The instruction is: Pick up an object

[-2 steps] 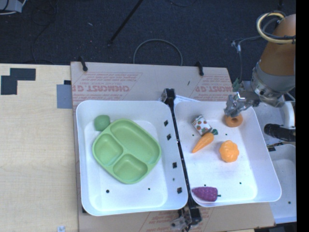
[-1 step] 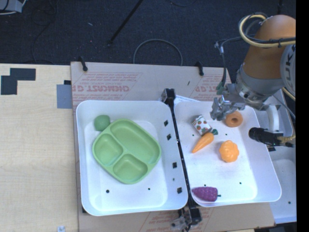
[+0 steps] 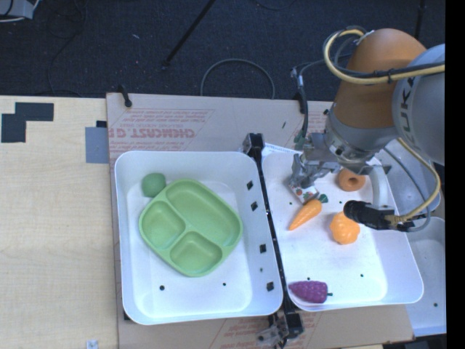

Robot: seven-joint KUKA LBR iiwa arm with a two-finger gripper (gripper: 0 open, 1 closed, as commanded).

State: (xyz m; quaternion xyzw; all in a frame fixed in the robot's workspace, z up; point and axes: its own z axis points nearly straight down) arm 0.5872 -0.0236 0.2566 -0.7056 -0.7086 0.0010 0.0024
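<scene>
Reach step, nothing lifted: hand (image 3: 305, 185) low in the right bin (image 3: 392, 286) just above the smooth tapered plastic carrot (image 3: 306, 214), grip state I cannot tell; next it must settle squarely over the carrot; nearby a lumpy orange pepper (image 3: 344, 228), ringed doughnut (image 3: 352, 180), knobbly purple grapes (image 3: 309, 291)

Two white bins (image 3: 138, 195), one green tray (image 3: 190, 227), one green ball (image 3: 153, 185), one carrot (image 3: 306, 214), one doughnut (image 3: 352, 181), one orange pepper (image 3: 344, 228), one purple grape bunch (image 3: 309, 291).

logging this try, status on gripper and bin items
Gripper low in right bin, above carrot. Nothing seen held. Doughnut, orange pepper close by; purple grapes at front edge.
</scene>
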